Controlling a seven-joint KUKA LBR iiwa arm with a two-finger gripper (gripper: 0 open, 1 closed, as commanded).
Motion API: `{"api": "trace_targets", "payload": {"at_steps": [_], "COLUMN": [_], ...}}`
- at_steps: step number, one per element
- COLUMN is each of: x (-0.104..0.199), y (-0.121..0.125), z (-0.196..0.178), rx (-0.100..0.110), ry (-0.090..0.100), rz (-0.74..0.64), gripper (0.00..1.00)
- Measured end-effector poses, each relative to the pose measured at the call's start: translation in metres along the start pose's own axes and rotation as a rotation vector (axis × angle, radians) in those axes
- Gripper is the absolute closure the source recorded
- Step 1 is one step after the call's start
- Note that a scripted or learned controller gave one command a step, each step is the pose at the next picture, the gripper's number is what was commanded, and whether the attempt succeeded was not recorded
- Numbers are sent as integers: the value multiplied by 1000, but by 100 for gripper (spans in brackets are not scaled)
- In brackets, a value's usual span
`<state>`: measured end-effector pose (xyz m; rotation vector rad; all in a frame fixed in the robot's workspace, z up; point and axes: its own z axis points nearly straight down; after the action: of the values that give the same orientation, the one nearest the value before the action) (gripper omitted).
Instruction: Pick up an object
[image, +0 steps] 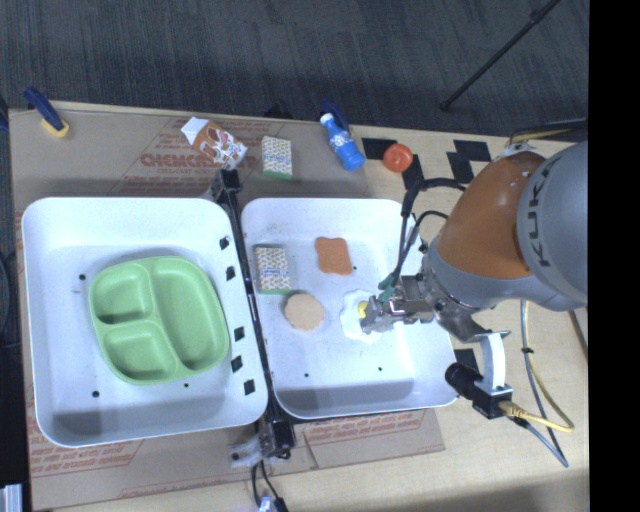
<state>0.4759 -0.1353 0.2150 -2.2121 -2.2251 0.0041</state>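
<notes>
Tabletop (90, 130): brown cardboard-covered surface carrying two white bins side by side; a few loose items lie along its far edge.
Arm (510, 235): grey with an orange band, reaching in over the right edge of the right bin.
Left bin (50, 400): holds a green divided plate (158, 318) near its middle.
Right bin (330, 400): holds four small things, all resting on its floor.
Claw (372, 315): low in the right bin near its right edge, directly over a white and yellow piece (353, 315); whether it is released or clenched cannot be told from here.
Patterned packet (272, 268): by the right bin's left edge, flat.
Orange slab (333, 255): toward the right bin's far edge, apart from the claw.
Tan round piece (304, 312): mid-bin, just beside the white and yellow piece.
Progress: nothing appears lifted; every piece looks to be lying on the bin floor. The approach seems made, toward the white and yellow piece.
Left to do: a secure grip and a lift clear of the bin.
</notes>
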Motion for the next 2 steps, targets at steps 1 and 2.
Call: {"api": "trace_targets", "payload": {"at_steps": [1,2], "x": [-22,-77], "y": [38,-1], "z": [-44,3], "rx": [-4,-1], "ry": [-1,-1], "rz": [0,2], "gripper": [100,100]}}
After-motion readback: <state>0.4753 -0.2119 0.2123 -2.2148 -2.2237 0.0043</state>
